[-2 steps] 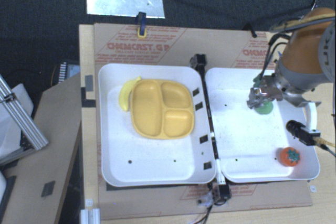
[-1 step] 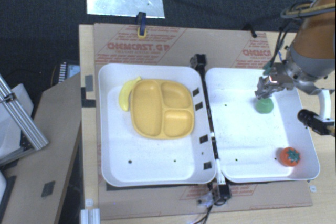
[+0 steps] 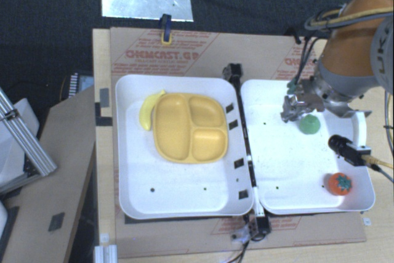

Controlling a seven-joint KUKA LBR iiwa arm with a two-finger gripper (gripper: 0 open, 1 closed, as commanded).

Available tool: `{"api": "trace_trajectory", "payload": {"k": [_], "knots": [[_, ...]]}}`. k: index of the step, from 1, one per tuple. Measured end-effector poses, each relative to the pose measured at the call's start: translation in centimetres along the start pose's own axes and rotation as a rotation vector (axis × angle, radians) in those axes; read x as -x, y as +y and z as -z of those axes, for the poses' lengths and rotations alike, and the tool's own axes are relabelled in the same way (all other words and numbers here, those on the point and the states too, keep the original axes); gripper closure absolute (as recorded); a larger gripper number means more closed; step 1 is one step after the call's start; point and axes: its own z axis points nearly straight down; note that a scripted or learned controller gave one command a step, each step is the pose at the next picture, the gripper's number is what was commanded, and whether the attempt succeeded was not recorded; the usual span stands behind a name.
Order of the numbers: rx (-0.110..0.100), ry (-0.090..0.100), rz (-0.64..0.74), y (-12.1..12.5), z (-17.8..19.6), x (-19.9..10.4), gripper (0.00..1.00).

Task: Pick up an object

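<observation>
Banana (image 3: 148,111): mostly hidden under the yellow plate (image 3: 188,127).
Arm (image 3: 357,46): cut off at right edge.
Green ball (image 3: 309,125): partly covered by gripper (image 3: 294,109).

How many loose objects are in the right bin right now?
2: a green ball near the far side, just beside the pincer, and an orange toy in the near right corner. The arm may hide more.
</observation>
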Motion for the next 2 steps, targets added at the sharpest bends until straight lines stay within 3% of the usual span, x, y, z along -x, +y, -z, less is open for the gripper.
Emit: {"api": "trace_trajectory", "payload": {"k": [2], "knots": [[-0.001,0.001,0.001,0.4,-2.5,-9.9,1.0]]}}
